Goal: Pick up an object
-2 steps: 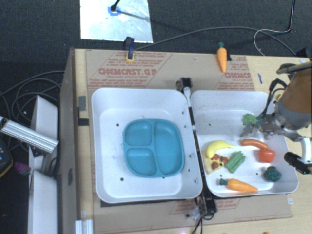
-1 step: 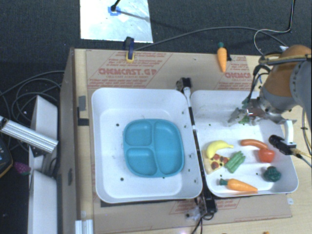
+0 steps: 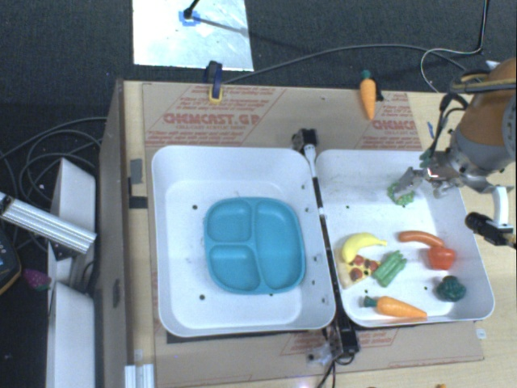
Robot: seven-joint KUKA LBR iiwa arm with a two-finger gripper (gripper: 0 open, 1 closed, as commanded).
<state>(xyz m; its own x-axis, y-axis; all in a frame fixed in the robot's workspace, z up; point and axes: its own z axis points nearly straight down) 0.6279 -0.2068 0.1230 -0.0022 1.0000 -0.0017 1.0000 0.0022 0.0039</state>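
Observation:
My gripper (image 3: 426,178) hangs over the far right part of the right bin (image 3: 355,172), under the grey and orange arm (image 3: 485,128). A leafy green toy (image 3: 401,191) lies right at its left tip, touching or nearly so; I cannot make out whether it sits between the jaws. Closer to the front of this bin lie a banana (image 3: 362,243), a pizza slice (image 3: 359,270), a green pod (image 3: 389,267), a red chili (image 3: 420,238), a tomato (image 3: 442,258), a broccoli (image 3: 451,288) and a carrot (image 3: 396,306).
The left bin (image 3: 174,217) holds a blue divided plate (image 3: 254,245). A second carrot (image 3: 368,95) and a yellow and blue clamp (image 3: 214,81) lie on the board behind the bins. Cables run along the left and the back.

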